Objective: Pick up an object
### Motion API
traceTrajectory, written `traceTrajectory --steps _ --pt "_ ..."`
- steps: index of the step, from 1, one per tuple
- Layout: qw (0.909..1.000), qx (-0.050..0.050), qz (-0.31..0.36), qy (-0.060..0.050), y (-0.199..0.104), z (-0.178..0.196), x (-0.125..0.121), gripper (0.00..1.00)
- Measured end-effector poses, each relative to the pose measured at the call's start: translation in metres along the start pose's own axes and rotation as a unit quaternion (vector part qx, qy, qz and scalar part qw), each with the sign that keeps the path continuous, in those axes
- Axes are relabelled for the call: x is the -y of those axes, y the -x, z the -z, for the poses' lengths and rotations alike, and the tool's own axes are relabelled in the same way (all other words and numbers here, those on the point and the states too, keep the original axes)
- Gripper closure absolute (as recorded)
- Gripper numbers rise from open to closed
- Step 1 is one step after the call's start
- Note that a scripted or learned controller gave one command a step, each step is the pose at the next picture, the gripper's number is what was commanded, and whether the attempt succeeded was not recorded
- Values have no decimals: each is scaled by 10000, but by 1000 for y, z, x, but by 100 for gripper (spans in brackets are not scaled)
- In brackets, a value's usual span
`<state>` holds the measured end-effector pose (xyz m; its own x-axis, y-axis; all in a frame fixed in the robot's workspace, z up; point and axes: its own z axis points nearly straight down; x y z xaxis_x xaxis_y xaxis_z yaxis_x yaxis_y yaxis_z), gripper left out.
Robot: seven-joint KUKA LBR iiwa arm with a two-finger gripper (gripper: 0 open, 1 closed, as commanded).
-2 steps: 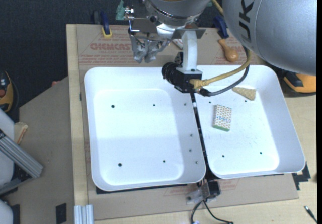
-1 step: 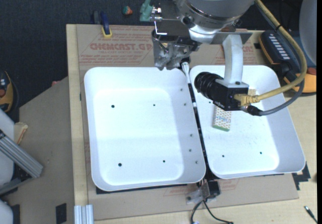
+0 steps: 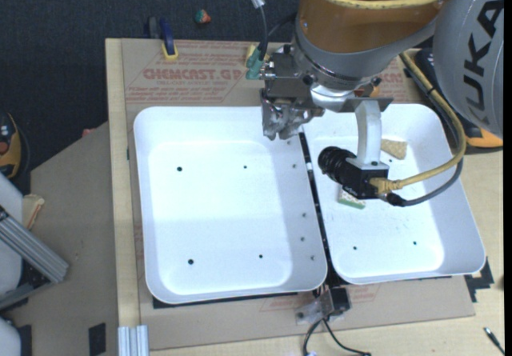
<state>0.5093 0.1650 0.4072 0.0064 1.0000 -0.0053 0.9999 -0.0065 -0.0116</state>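
The bench (image 3: 128,266) is a pale wooden surface topped by a brown board (image 3: 192,74) printed with red lettering. On that board sit 2 shallow white bins side by side, touching along their inner rims: the left bin (image 3: 152,210) and the right bin (image 3: 456,226). A blue-and-yellow clamp (image 3: 167,38) grips the board's far edge.

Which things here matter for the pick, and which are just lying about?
For the job:
- gripper, over the seam between the bins
- tan block in the right bin
- small greenish piece, partly hidden

Lying about:
- left bin
- blue-and-yellow clamp
- small coloured item on the dark floor
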Motion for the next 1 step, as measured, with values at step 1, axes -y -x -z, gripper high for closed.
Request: traceTrajectory --steps 1 --pt "10000 -18 -20 48 93 19 31 100"
